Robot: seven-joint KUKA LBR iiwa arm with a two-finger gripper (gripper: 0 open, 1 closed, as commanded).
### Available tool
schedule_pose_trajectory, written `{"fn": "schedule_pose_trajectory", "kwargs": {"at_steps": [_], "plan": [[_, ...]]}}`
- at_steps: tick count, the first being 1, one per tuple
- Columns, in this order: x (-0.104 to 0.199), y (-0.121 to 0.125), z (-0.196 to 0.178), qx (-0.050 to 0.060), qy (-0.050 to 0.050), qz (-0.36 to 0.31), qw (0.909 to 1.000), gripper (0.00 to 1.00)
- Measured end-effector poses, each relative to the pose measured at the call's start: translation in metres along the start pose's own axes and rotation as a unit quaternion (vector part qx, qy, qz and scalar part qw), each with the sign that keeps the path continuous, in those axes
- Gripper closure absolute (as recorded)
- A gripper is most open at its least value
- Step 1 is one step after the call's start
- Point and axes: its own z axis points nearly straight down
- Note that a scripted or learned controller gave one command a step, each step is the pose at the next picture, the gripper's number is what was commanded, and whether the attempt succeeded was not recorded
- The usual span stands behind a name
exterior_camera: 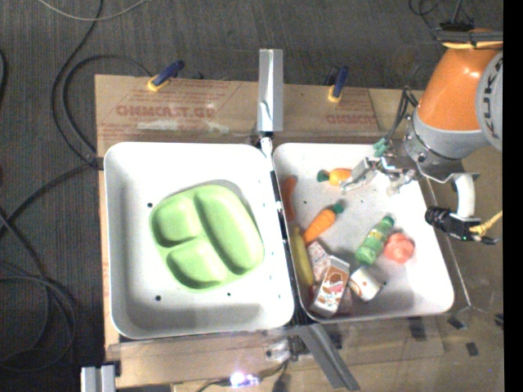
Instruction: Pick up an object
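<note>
My gripper (377,175) hangs over the back of the right bin (433,300), its fingers spread apart with nothing between them. Just left of it lies a small orange and yellow toy (335,175). Below it sit a toy carrot (322,221), a green bottle (374,240) and a red round toy (399,247). Small cartons (329,284) and a white cup (365,284) lie near the bin's front. A yellow banana-like piece (301,260) and an orange-red piece (288,194) rest along the left wall.
The left bin (131,170) holds a green three-compartment tray (207,235). A metal divider post (270,96) stands behind the bins. Two clamps (166,75) (337,82) grip the cardboard backing. Cables run on the floor at left.
</note>
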Motion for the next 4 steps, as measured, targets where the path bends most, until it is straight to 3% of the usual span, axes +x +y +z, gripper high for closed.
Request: {"fn": "schedule_pose_trajectory", "kwargs": {"at_steps": [1,2,3,4], "plan": [[0.000,0.000,0.000,0.000,0.000,0.000,1.0000,0.00],[-0.008,-0.033,-0.057,-0.001,-0.001,0.047,0.9989,0.00],[-0.031,0.017,0.127,-0.001,-0.001,0.015,0.9999,0.00],[-0.026,0.084,0.133,0.009,-0.002,-0.008,0.9999,0.00]]}}
